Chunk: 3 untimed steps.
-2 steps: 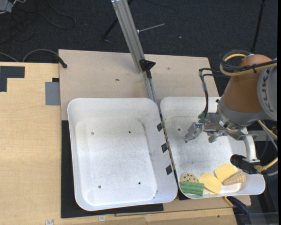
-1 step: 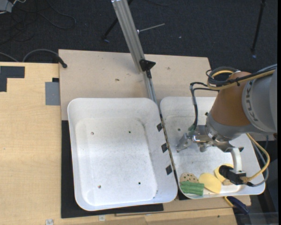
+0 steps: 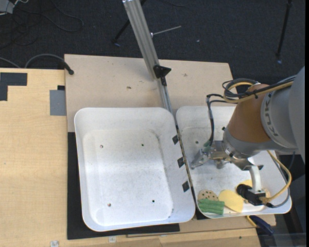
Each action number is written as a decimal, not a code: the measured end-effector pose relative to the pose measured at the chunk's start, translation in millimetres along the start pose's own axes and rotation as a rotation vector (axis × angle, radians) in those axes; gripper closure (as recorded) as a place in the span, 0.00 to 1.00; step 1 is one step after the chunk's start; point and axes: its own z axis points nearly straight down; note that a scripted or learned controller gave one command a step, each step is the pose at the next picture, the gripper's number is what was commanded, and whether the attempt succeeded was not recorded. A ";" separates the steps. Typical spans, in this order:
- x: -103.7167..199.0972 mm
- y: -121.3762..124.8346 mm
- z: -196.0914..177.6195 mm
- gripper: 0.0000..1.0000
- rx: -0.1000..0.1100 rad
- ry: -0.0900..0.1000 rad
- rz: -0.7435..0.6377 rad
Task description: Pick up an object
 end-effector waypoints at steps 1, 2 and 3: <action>-1.3 -0.4 -10.0 1.00 0.001 0.002 0.007; -4.6 -4.9 -53.1 1.00 -0.002 0.000 0.006; -2.1 -6.4 -96.0 1.00 -0.003 0.000 -0.002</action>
